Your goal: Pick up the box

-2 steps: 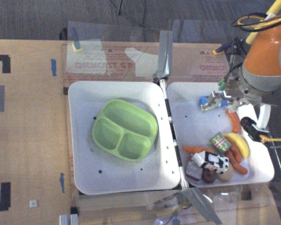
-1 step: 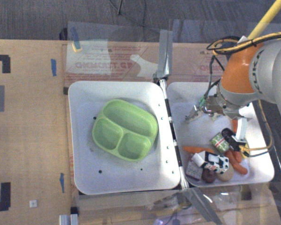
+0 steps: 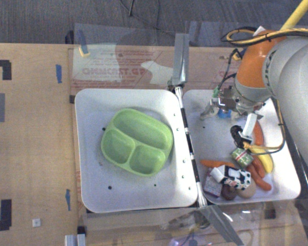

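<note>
While the grey arm (image 3: pixel 292 81) with its orange band (image 3: pixel 254 68) reaches in from 3 o'clock, its tool (image 3: pixel 220 106) hangs over the right white bin (image 3: pixel 200 99), up near that bin's 11 o'clock corner. I cannot tell what the tool is doing with its tips, because they are too small and dark to make out, and no toy shows between them. The box (image 3: pixel 214 182), a small purple and white one, lies low in the right bin at about 7 o'clock, well apart from the tool. It sits in a heap of toys, touching a black and white cow toy (image 3: pixel 238 178). An orange carrot (image 3: pixel 214 163) lies just above the box. A yellow banana (image 3: pixel 265 161) lies near the heap at 3 o'clock. The left white bin (image 3: pixel 87 188) holds a green tray (image 3: pixel 137 142) with three parts. Both bins rest side by side on the brown counter (image 3: pixel 31 137).
</note>
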`<state>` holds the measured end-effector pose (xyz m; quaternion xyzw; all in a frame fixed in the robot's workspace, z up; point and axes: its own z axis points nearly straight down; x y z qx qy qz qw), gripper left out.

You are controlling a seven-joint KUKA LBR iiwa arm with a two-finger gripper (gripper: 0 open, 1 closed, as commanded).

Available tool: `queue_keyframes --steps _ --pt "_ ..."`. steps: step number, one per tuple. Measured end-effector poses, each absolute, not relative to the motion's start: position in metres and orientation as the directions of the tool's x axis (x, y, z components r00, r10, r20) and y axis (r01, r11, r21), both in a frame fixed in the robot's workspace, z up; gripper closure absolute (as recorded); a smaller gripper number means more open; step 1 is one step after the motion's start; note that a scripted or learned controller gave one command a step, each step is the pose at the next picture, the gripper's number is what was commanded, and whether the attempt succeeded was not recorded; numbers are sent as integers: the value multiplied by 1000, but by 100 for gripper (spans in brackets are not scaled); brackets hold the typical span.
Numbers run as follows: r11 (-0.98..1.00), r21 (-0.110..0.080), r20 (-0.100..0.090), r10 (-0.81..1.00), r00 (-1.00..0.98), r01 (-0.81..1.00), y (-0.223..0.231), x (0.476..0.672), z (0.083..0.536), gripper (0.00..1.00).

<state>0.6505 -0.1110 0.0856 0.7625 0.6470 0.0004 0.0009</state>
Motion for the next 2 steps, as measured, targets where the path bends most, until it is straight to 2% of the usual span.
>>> queue_keyframes --steps 1,2 --pt "-161 0 -1 987 161 987 -110 651 96 100" --pt "-161 1 -1 987 161 987 -110 651 97 0"
